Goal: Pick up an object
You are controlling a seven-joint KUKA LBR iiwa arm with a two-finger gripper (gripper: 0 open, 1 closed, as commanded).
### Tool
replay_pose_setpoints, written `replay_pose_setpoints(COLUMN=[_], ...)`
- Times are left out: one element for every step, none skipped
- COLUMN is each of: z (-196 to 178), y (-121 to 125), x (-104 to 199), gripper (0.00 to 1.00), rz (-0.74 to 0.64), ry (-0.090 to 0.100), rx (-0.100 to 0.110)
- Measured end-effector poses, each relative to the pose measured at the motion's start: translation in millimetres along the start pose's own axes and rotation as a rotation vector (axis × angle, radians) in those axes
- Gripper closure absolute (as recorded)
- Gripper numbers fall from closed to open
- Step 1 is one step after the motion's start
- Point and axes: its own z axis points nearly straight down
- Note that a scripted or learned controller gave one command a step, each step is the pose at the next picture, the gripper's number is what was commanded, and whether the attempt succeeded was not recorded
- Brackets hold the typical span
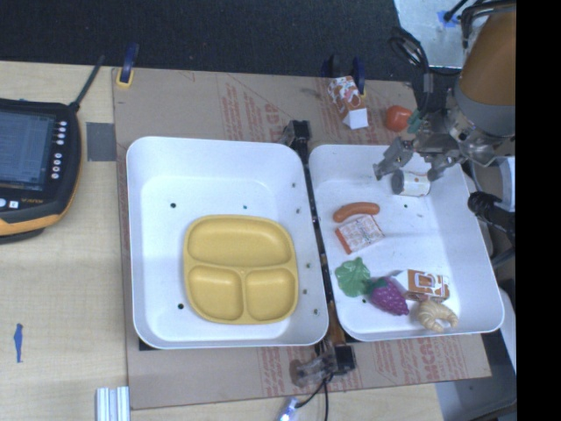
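Observation:
My gripper (410, 170) hangs over the far end of the right bin (469, 235), and its fingers are spread open. A small white block (415, 186) lies on the bin floor just below and between the fingertips, not gripped. Nearer the middle of that bin lie an orange sausage (356, 210) and a red-and-white packet (359, 231). Along the near end sit a green leafy piece (352, 276), purple grapes (388, 295), an orange-and-white carton (428, 283) and a tan bread roll (436, 316).
The left bin (149, 191) holds a yellow divided plate (241, 267). Behind the right bin, on the cardboard, stand a small carton (348, 99) and a red tomato (398, 117). A tablet pendant (31, 160) lies at the far left of the bench.

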Motion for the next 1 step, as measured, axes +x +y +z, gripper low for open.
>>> replay_pose_setpoints(z=[89.1], y=[18.9], x=[2.7], gripper=[0.00], rz=[-0.001], ry=[-0.001], rx=[0.002])
